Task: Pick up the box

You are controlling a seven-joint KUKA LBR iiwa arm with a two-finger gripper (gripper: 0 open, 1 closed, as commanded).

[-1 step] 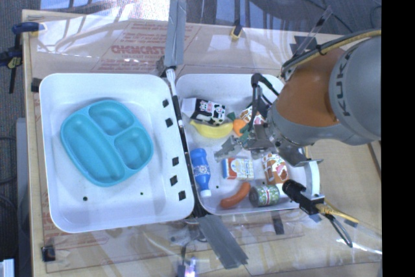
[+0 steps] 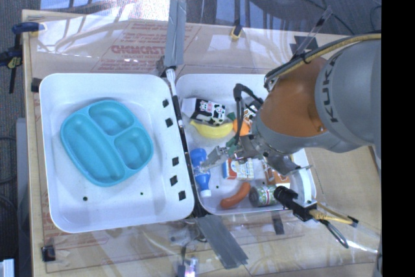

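While the grey arm (image 2: 324,100) hangs over your right bin (image 2: 194,84), the box (image 2: 241,169) lies inside it, just beside the end effector (image 2: 249,151), whose grip state you cannot tell.

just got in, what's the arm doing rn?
The KUKA arm is reaching down into the right bin, over a small clutter: the box, a banana, a sausage and a can. The left bin holds a blue divided plate. No grasp visible yet.
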